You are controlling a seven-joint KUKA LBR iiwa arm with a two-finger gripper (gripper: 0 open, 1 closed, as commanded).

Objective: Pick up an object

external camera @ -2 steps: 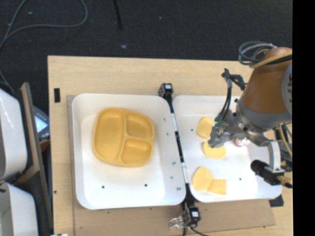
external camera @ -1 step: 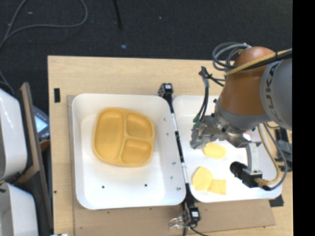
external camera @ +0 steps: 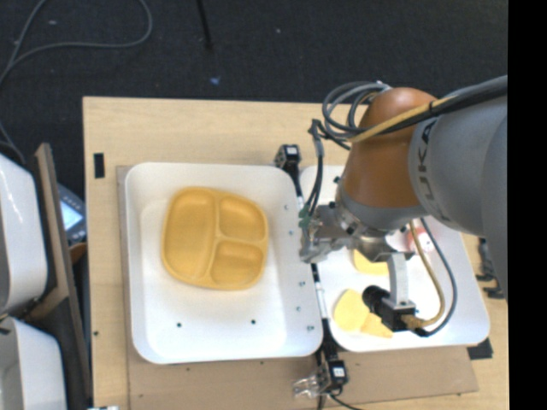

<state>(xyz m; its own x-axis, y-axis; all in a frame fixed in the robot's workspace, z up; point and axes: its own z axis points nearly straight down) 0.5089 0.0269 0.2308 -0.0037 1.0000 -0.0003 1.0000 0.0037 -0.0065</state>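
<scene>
The grey arm (external camera: 466, 156) reaches in from the right edge of the frame. Its orange band (external camera: 385, 165) hangs over the upper left part of the right bin (external camera: 466, 310). Below the band the gripper (external camera: 327, 239) sits low at that bin's left wall, close to the seam between the two bins. The wrist covers it from above, so I cannot tell whether it is open or closed, and nothing can be seen held in it.

The left bin (external camera: 154, 323) holds a yellow divided plate (external camera: 214, 237) lying flat and face up, a little above the bin's middle. Its long axis runs nearly left to right across the frame, dipping slightly toward the right. The one large compartment lies at the left end and the two smaller ones are stacked at the right end, nearest the gripper but apart from it.

In the right bin, pale yellow flat pieces lie toward the lower left. A rounded piece (external camera: 346, 310) is near the left wall, with what looks like a small wedge (external camera: 378, 326) touching its right side. Another pale yellow piece (external camera: 367, 264) shows partly from under the wrist, just above them. Both bins rest on the wooden bench (external camera: 102, 135).
</scene>
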